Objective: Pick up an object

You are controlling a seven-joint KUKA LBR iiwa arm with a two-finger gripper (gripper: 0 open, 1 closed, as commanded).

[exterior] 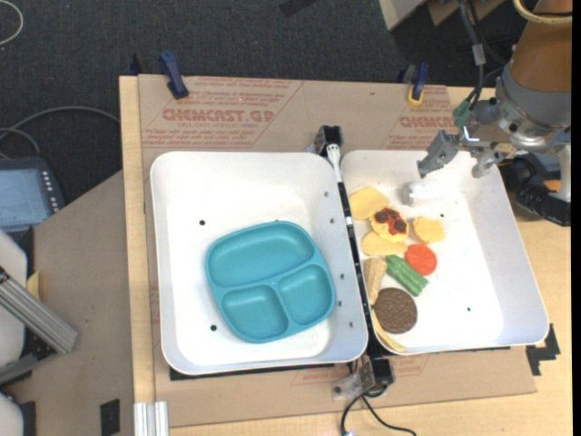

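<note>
Camera view: the arm [545, 53] is reaching in from the right, with its gripper [458, 157] hovering over the far edge of the right bin [508, 271]. Its two fingers are standing apart, with nothing between them. The play food is lying in a cluster along that bin's left edge: yellow pieces [368, 203] at the far end, a red-spotted piece [390, 221], a red round piece [420, 260], a green piece [406, 275] touching it, and a brown disc [396, 309] toward the near-left corner. The left bin [172, 198] is carrying a teal divided tray [270, 280] near its centre. Both bins are sitting on a brown board [227, 107].
</note>
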